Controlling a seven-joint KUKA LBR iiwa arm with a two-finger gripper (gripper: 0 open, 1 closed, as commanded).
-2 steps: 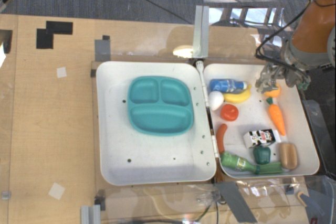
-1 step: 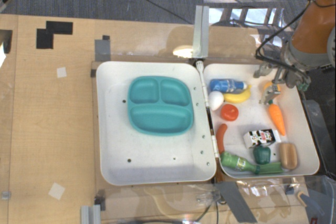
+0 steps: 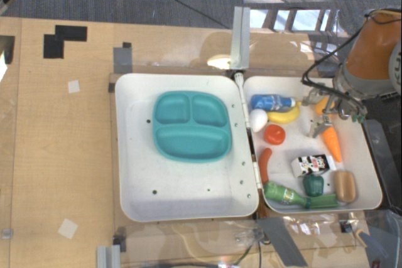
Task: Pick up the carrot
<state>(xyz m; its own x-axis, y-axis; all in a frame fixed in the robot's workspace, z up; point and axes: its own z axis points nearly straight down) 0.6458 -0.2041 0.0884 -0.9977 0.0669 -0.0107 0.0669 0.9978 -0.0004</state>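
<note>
The carrot is orange and tapered. It lies in the right bin near the right wall, with its thick end pointing up the view. My gripper reaches in from the upper right and is low over that thick end. It stands open, one grey finger just left of the carrot's top and the other close beside the top. Nothing is lifted between them.
The right bin is crowded: blue bottle, banana, white egg, red tomato, red sausage-like piece, black-and-white box, green bottle, dark green pepper, brown loaf. A teal divided plate sits in the left bin.
</note>
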